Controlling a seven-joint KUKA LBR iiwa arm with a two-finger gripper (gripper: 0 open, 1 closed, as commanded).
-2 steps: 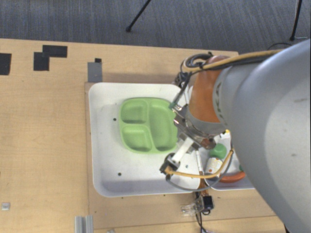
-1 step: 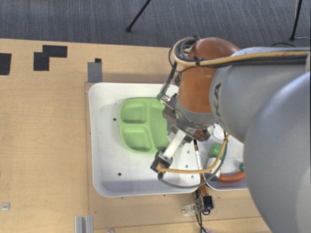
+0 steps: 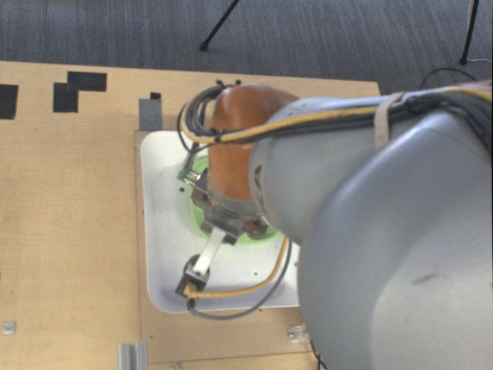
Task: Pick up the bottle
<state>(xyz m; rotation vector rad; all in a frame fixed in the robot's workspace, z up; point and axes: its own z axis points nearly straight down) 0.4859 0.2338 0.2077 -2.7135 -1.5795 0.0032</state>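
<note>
View: camera view, looking down at a slant on the bench [image 3: 69,230].
Arm: the grey arm [image 3: 400,230] fills the right and near part, reaching left over the white bin [image 3: 163,206].
Orange band [image 3: 239,141]: sits above the middle of the bin, towards its far side, with black cables [image 3: 191,118] looped at its left.
Tool [image 3: 229,223]: points down into the bin, directly below the orange band. Its grey base shows, but the wrist covers the rest, so I cannot tell whether it is wide, narrow or holding anything.
Green thing [image 3: 197,206]: lies on the bin floor under the tool, showing as a green rim to the left and near-right of the wrist. Its shape is mostly hidden, and I cannot tell whether this is the bottle.
Bench marks: black patches [image 3: 77,91] lie at the far left, and a grey block [image 3: 150,112] stands just beyond the bin's far left corner.
Floor [image 3: 115,14]: dark carpet beyond the bench.
</note>
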